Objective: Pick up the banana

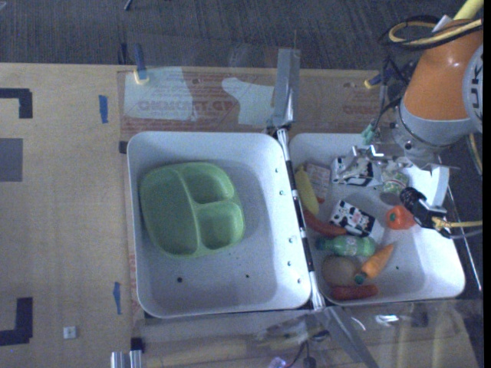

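Banana left of the claw
Banana (308, 192) lies lengthwise along the right bin's (449, 271) left wall; claw (374, 162) hovers upper-right of it, grip state unclear.

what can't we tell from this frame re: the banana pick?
- Gripper: camera view, blurred among cables and metal parts over the right bin; whether it holds anything can't be made out.
- Arm: cut off by the top and right edges.
- Banana: lies along the bin's left wall; its far end merges with a small carton.
- Black-and-white carton: print too small to read.
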`<move>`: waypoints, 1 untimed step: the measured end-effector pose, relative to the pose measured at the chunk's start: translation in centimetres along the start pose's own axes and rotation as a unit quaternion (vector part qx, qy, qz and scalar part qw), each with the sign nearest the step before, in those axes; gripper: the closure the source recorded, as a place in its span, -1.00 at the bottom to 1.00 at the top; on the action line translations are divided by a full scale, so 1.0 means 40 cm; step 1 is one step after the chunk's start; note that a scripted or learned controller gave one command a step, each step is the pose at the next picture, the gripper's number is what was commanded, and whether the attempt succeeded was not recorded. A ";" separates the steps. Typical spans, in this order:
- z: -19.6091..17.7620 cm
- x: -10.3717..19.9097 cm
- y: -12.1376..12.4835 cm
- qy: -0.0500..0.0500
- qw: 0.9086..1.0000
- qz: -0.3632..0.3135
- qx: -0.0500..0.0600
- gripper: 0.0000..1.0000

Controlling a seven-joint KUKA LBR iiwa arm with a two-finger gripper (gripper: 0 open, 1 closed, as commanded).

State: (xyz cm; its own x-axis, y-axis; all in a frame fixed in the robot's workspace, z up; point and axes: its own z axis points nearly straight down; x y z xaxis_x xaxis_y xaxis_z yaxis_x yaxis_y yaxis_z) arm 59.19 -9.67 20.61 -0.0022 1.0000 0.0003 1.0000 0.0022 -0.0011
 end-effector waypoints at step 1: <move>0.276 0.011 -0.084 -0.001 0.999 0.044 -0.003 -1.00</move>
State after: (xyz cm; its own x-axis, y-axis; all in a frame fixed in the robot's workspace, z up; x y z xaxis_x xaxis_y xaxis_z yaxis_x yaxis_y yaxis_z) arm 55.83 -9.26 9.58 0.0863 0.9963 -0.0005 0.9963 -0.0863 0.0052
